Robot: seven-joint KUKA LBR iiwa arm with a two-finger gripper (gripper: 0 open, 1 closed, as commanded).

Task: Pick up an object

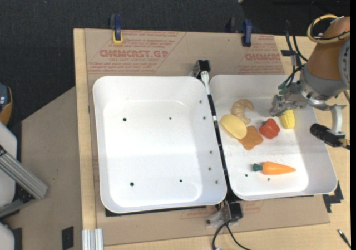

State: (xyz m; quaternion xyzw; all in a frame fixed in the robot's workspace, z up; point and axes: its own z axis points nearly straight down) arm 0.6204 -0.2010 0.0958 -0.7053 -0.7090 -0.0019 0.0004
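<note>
The right bin (pixel 317 173) holds several toy foods. A tan croissant-like piece (pixel 242 108) lies next to a pale yellow lump (pixel 234 126), and an orange-brown piece (pixel 252 138) lies just in front of them. A red item (pixel 270 128) sits beside a small yellow item (pixel 288 119). An orange carrot with a green top (pixel 274 168) lies nearer the front. My gripper (pixel 281 104) hangs low over the bin's back right part, just behind the small yellow item and the red one. Nothing is visibly held.
The left bin (pixel 150 143) stands beside the right one, with a black clip (pixel 202 67) at the back of their shared edge. Both rest on a brown board (pixel 139 48) held by blue clamps. A black cable fitting (pixel 328 133) juts over the right bin's right rim.
</note>
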